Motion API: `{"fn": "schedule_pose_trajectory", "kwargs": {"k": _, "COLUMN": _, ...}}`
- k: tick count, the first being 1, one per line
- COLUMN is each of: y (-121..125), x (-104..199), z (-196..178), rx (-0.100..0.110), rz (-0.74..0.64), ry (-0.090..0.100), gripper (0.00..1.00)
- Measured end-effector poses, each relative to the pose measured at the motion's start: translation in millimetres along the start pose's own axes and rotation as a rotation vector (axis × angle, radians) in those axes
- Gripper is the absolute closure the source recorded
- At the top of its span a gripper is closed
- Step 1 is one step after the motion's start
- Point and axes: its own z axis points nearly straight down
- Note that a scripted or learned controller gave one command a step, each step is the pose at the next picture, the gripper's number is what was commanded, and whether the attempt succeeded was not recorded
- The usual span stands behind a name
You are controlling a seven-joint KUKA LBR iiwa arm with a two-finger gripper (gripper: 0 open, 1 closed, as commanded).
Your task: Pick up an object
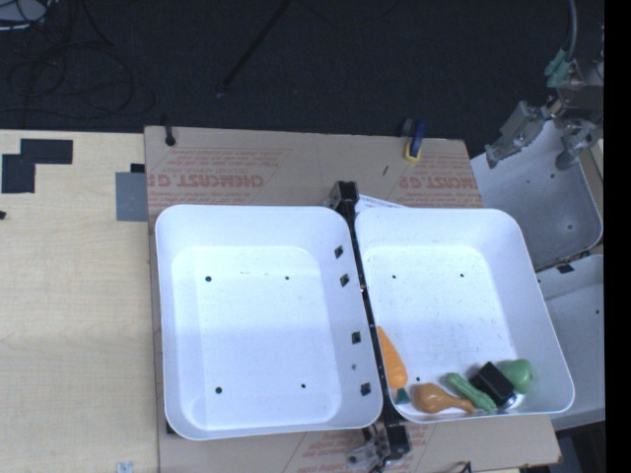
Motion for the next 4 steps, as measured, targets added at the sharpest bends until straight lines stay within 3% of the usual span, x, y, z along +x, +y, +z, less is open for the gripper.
{"fn": "schedule_pose_trajectory", "kwargs": {"k": 1, "y": -14.1, "x": 70.1, "z": -35.3, "rx": 0.016, "rz": -0.003, "ry": 0.004, "gripper": 0.00}}
{"fn": "schedule_pose_trajectory", "kwargs": {"k": 2, "y": -82.6, "x": 30.1, "z": -34.7, "rx": 0.020, "rz": 0.009, "ry": 0.002, "gripper": 0.00}}
{"fn": "schedule_pose_trajectory", "kwargs": {"k": 3, "y": -88.6, "x": 98.2, "z": 314.4, "rx": 0.036, "rz": 0.004, "ry": 0.003, "gripper": 0.00}}
{"fn": "schedule_pose_trajectory", "kwargs": {"k": 4, "y": -85.0, "x": 190.9, "z": 362.5, "rx": 0.028, "rz": -0.003, "ry": 0.004, "gripper": 0.00}}
